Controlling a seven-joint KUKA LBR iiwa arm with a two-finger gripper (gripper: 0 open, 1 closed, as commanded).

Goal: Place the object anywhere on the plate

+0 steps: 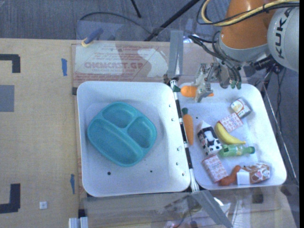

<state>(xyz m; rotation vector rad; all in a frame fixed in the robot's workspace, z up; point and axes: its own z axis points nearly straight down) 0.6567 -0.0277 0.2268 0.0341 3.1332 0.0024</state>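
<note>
claw: your claw [205, 90] sits low over the far-left corner of the right bin [266, 110], under the grey wrist and orange band [247, 13].
claw state: you cannot tell from this angle whether the fingers are apart or closed; metal parts blur together.
nearest item: small orange object [189, 90] just beside the claw on its left, at the bin's far edge. Contact unclear, so you can't call it held.
carrot: orange carrot [188, 126] with a green top lies along the right bin's left wall, near the divider between the bins.
carton: black-and-white carton [209, 140] near the middle of the right bin.
banana: yellow banana [228, 135] just right of that carton, touching a red-and-white packet [231, 122].
bottle: green bottle [236, 151] lies on its side just below the banana.
far box: small box [241, 108] near the far-right side of the bin.
near items: red-patterned packet [214, 167], a red-orange piece [230, 176] and a printed pouch [256, 173] along the near edge.
plate: teal divided plate [121, 133] sits in the left bin [95, 175], well apart from the claw, with three compartments.
bench: tan bench [38, 141] to the left, with blue tape marks.
</note>
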